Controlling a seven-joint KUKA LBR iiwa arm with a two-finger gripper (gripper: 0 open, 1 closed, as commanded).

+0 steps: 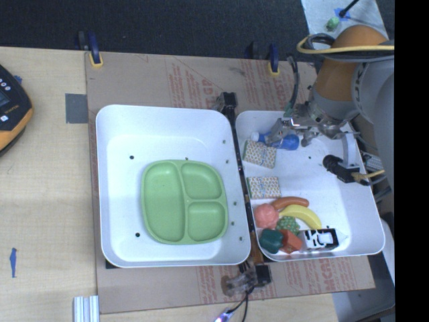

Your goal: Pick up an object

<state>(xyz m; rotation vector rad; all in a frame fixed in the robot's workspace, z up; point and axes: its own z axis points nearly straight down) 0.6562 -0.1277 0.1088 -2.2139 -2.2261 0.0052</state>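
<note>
camera view had the gripper point(289, 127) low in the right bin point(348, 213), close over a blue object point(283, 141); finger spacing couldn't be told. descending squarely before closing seemed wise.

- pale green plastic divided tray point(184, 201) sits in the left white bin point(114, 129)
- yellow-and-black handheld controller point(10, 109) pokes in at the bench's left edge
- blue clamps point(94, 49) pin the cardboard sheet point(194, 79)

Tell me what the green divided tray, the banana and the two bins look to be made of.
Green divided tray: likely moulded plastic, matte, with soft rounded compartment edges. Banana: probably a plastic toy, its yellow too even and smooth for fruit. Left bin and right bin: apparently thin white plastic, slightly glossy, with rounded corners.
</note>
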